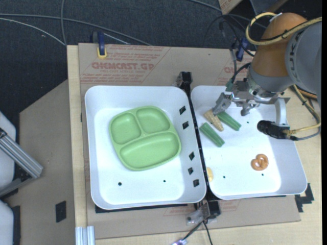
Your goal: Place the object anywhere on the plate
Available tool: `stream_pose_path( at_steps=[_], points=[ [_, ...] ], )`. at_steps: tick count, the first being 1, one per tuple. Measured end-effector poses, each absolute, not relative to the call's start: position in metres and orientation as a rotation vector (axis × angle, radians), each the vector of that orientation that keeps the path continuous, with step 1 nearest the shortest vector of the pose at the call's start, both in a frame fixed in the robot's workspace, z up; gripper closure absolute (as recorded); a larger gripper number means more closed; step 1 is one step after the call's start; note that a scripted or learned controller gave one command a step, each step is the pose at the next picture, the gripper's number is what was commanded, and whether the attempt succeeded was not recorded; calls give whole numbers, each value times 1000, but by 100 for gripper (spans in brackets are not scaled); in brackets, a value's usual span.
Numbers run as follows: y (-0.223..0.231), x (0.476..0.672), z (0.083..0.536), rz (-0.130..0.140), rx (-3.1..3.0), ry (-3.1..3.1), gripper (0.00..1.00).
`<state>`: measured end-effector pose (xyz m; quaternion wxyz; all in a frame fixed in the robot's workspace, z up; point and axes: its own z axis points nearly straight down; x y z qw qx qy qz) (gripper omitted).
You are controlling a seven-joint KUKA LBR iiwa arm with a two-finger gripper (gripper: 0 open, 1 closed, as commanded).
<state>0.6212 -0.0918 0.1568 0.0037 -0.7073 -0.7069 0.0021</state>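
A green plate [145, 137] with three compartments lies in the left bin [102, 182]. In the right bin [286, 172] lie a tan piece [213, 121], a green stick [211, 135], another green stick [229, 121] and a small orange pretzel [259, 162]. My gripper [234, 102] hangs over the upper part of the right bin, just above the tan piece and the green sticks. Its fingers look spread, and I see nothing held between them.
A black divider with clips [190, 131] runs between the two bins. A small yellow bit [209, 174] lies at the right bin's left rim. Cables [301, 131] trail on the right side. The bins sit on a cardboard sheet [153, 60].
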Motion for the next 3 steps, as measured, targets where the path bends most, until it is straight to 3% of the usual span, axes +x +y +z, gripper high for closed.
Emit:
stream_pose_path(
  at_steps=[1, 2, 3],
  points=[
    [-91, 628, 111, 5, -2217, -2219, 0],
    [-91, 630, 125, -2, -2222, -2221, 100],
    [-89, 629, 190, -7, -2224, -2227, 100]
  ],
)
